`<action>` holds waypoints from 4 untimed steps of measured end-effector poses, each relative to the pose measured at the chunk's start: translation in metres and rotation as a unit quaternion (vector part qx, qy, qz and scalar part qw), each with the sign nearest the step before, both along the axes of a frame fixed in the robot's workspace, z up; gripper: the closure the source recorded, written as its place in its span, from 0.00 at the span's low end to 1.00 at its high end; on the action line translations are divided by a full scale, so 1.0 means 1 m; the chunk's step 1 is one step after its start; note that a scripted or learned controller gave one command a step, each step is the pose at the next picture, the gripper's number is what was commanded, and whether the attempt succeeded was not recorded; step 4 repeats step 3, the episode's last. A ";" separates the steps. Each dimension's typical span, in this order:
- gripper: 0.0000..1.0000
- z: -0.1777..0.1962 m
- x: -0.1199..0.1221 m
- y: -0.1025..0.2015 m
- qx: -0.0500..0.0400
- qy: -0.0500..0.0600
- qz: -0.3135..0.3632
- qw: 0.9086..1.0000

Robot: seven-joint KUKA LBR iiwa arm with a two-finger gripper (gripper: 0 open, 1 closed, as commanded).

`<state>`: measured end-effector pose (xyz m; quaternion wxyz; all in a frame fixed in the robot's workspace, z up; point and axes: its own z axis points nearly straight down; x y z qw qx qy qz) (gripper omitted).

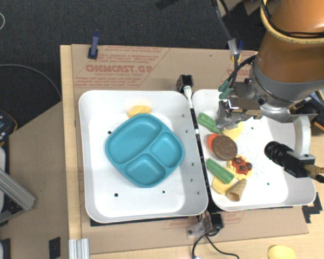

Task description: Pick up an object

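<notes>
My gripper (pixel 225 121) hangs low over the back left part of the right bin (pixel 281 196), its tips just above a yellow piece (pixel 235 131) and beside a green stick (pixel 208 122). Just in front of it lie a brown round cookie (pixel 225 147) on an orange piece (pixel 212 141), a red and yellow item (pixel 241 166), a second green stick (pixel 220 170), a yellow chunk (pixel 219 185) and a tan cone (pixel 237 189). I see nothing between the fingers.
In the left bin (pixel 97 188) sit a blue divided plate (pixel 144 150) and a small yellow piece (pixel 139 110) behind it. The bulky arm body covers the right bin's back right corner. Cardboard lies under both bins.
</notes>
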<state>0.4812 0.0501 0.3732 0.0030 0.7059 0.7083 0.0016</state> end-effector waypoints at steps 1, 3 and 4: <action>1.00 0.010 0.001 0.000 0.000 -0.001 0.000 1.000; 1.00 0.031 0.002 0.001 -0.001 -0.003 0.001 1.000; 1.00 0.031 0.002 0.001 -0.001 -0.003 0.001 1.000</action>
